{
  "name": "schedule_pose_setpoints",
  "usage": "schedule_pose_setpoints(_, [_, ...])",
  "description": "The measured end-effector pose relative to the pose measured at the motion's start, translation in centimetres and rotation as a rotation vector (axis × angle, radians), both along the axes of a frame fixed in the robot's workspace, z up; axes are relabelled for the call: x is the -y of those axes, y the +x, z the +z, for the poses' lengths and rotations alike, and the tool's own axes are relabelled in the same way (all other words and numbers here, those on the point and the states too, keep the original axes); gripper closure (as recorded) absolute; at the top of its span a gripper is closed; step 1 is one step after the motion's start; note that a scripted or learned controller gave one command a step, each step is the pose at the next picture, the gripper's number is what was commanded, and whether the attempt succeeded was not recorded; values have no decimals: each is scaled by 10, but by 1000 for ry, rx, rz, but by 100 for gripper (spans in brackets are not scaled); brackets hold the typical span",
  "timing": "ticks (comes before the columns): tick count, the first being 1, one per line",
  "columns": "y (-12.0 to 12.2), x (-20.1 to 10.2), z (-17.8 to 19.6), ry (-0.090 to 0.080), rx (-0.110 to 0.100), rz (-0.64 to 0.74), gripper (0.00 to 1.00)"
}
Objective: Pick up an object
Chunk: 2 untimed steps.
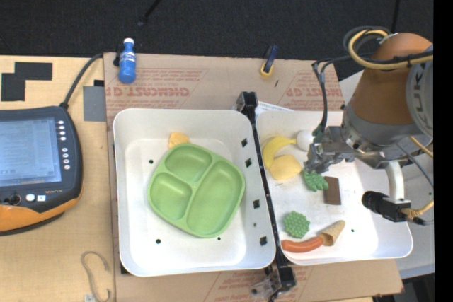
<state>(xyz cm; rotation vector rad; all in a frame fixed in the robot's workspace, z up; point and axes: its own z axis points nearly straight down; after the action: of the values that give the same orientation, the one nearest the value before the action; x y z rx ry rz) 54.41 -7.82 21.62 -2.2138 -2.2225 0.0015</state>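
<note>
Grey arm (pixel 386 106) bends down, tool (pixel 316 165) over green toy (pixel 315 181), grip state indiscernible.

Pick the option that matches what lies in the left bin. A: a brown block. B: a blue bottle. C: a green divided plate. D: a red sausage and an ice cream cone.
C: the green divided plate lies inside the left bin, with a small yellow piece at its upper edge.

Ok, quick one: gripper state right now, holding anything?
Gripper: low in the right white bin, at the dark green leafy toy; open or shut cannot be told, no hold visible.
</note>
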Motion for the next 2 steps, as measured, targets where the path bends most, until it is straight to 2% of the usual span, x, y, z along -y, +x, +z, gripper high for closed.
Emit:
schedule_pose_setpoints(1, [1, -51, 22, 0, 3, 1, 100])
schedule_pose_setpoints(2, [6, -57, 9, -2, -1, -3, 100])
